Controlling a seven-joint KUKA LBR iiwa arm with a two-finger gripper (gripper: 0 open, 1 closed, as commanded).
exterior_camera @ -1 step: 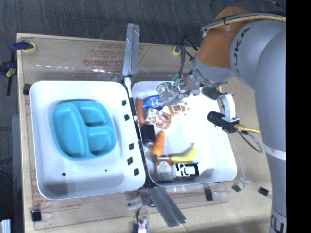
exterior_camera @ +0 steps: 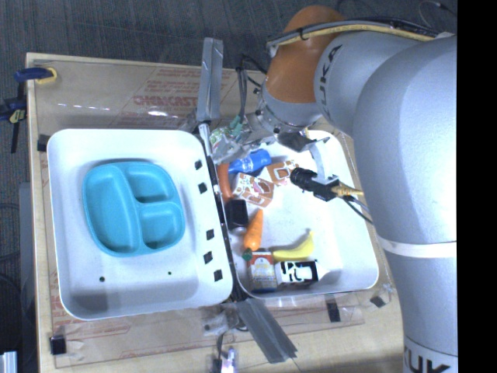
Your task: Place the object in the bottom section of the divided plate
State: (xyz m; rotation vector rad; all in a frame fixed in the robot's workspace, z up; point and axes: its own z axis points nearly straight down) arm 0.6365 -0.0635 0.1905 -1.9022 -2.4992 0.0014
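Gripper point(exterior_camera: 247, 134) sits low over the far end of the right bin point(exterior_camera: 353, 266), under the orange band point(exterior_camera: 299, 72) of the grey arm point(exterior_camera: 396, 130). The wrist body hides its tip, so I cannot tell how it stands or whether it holds anything.

Taking the right bin as landmark: a clutter of small objects lies along its left side. At the far-left corner, just beside the gripper, is a crumpled green-and-white packet point(exterior_camera: 225, 140). Next to that, toward the bin's middle, a blue bottle-like item point(exterior_camera: 251, 162) lies on its side. Just nearer than it lies a patterned wrapper point(exterior_camera: 255, 187) in red, white and brown. An orange stick-shaped piece point(exterior_camera: 224, 180) lies against the left wall. A small black block point(exterior_camera: 237, 211) lies just nearer than the wrapper, and a carrot point(exterior_camera: 254, 230) lies tilted beyond the near-left corner. A banana point(exterior_camera: 293, 248) rests near the near wall, with a small carton point(exterior_camera: 262, 270) and a black-and-white box point(exterior_camera: 299, 271) touching that wall. A black cable connector point(exterior_camera: 314, 183) hangs over the bin's middle.

Left of the right bin, touching it along the shared edge, is the left bin point(exterior_camera: 70, 286). The blue divided plate point(exterior_camera: 133, 207) lies flat in its centre. Which object is the task's own, I cannot tell.
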